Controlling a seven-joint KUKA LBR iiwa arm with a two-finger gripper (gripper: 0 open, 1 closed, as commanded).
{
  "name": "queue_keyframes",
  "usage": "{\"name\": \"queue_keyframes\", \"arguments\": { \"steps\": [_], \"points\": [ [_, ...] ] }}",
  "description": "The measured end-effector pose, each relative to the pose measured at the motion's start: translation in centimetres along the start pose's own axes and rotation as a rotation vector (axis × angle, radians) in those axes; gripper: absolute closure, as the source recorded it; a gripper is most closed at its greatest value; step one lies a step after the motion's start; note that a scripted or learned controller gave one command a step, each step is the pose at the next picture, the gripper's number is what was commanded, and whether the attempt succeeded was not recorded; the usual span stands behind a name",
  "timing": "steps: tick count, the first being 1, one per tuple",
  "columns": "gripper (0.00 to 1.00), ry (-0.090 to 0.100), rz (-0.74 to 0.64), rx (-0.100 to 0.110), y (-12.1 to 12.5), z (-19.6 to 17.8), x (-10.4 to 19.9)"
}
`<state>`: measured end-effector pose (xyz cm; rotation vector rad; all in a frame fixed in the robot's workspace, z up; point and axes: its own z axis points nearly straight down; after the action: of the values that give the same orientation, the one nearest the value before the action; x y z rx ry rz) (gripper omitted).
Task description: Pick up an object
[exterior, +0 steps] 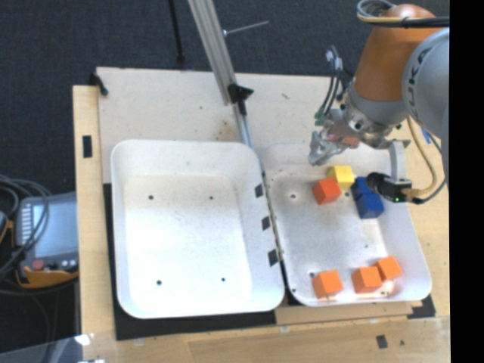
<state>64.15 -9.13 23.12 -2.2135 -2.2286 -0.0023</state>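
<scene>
In the right bin point(344, 233) a yellow block point(342, 175), an orange-red block point(327, 191) and a blue block point(367, 200) lie close together near the far side. Three orange blocks point(358, 280) sit along the bin's near edge. My gripper point(324, 151) hangs over the far edge of the right bin, just up and left of the yellow block. I see nothing between its fingers.
The left bin point(189, 225) stands beside the right one. A slanted metal rail point(215, 48) rises from the bench behind the bins. Cables and a black clip point(386, 184) hang from the wrist close to the blue block. A control pendant point(45, 240) lies off the bench's left.
</scene>
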Motion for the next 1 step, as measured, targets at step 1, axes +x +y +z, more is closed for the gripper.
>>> {"name": "queue_keyframes", "arguments": {
  "steps": [1],
  "points": [
    [1.0, 0.0, -0.001, 0.002, -0.31, 0.02, 6.05]
  ]
}}
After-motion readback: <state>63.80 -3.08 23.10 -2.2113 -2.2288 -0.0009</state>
